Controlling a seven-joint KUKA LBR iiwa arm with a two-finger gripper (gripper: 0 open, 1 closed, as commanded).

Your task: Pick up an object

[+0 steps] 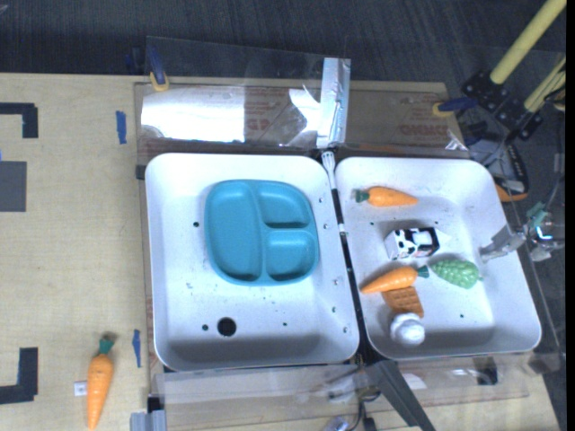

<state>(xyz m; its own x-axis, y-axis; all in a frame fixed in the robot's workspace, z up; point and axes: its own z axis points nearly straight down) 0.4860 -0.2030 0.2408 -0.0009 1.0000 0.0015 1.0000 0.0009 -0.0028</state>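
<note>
The right bin point(512, 326) holds several objects. One orange carrot point(388, 197) lies near its back wall, and a second carrot point(392, 280) lies at the middle. Between them sits a black-and-white cow toy point(413, 241). To the right of the second carrot is a green bumpy vegetable point(455, 272), and toward the front stands a small orange bottle with a white cap point(406, 317). My gripper point(505, 243) is a small metal shape at the bin's right rim, right of the green vegetable and apart from it. Nothing is visibly held in it.
The left bin point(171, 268) holds a blue divided plate point(262, 230) and a small black disc point(226, 327). Another toy carrot point(99, 378) lies on the bench at the front left. A clear panel point(243, 106) stands behind the bins. Clamps and a yellow pole point(530, 34) are at the back right.
</note>
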